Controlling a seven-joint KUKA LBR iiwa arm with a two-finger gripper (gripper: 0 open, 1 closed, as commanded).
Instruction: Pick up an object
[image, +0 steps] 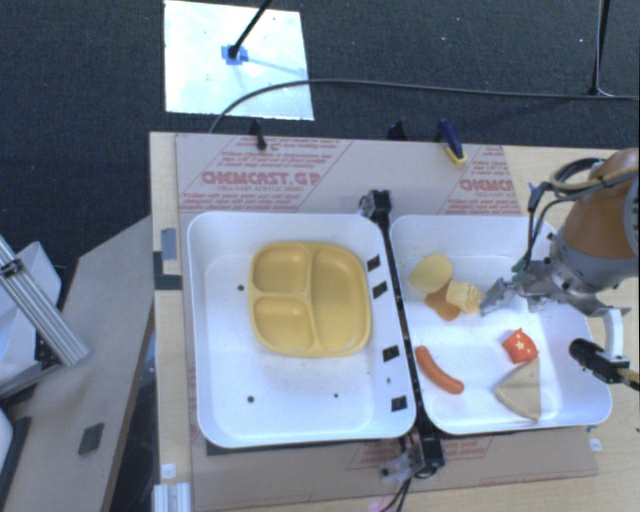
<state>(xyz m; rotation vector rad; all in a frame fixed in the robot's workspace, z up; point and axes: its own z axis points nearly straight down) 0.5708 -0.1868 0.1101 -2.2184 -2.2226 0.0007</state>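
Observation:
The right bin holds several toy foods. A pale yellow round piece lies beside a yellow block and a small orange piece. Toward the front lie an orange-red sausage, a red piece and a tan wedge. My gripper hangs low over the right bin, just right of the yellow block, with its tip close to that block. I see nothing held in it. The arm's orange band is above it at the right edge.
The left bin carries a yellow divided plate. A black clip strip runs along the seam between the bins. A black part juts in near the right bin's right wall. Cables cross the dark floor behind the bench.

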